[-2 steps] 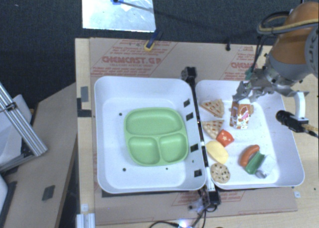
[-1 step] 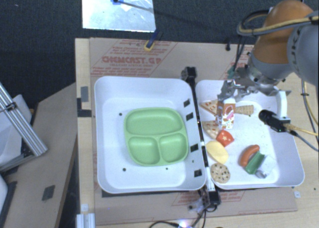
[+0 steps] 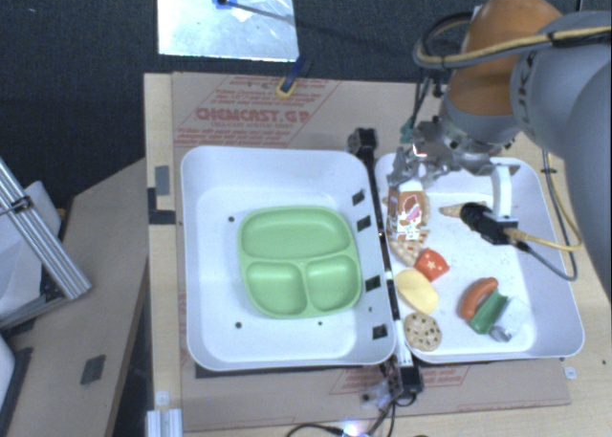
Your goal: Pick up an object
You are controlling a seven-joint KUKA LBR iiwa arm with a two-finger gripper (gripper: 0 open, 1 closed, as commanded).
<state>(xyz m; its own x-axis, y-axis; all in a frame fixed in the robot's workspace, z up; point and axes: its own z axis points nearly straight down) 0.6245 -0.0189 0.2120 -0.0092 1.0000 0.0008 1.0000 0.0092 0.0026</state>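
We see the snack packet [image 3: 407,213] standing in the right bin [image 3: 550,277] hard against the divider edge, directly under the claw [image 3: 413,169], which seems to touch its top, though we cannot tell how far the claw is parted or whether it grips anything. Below the packet along that same edge lie a red piece [image 3: 431,264], a yellow piece [image 3: 416,290] and a cookie [image 3: 422,331], with a carrot-like piece [image 3: 481,302] toward the roomier centre. The left bin [image 3: 210,234] carries a green tray [image 3: 298,261] with bare floor around it.
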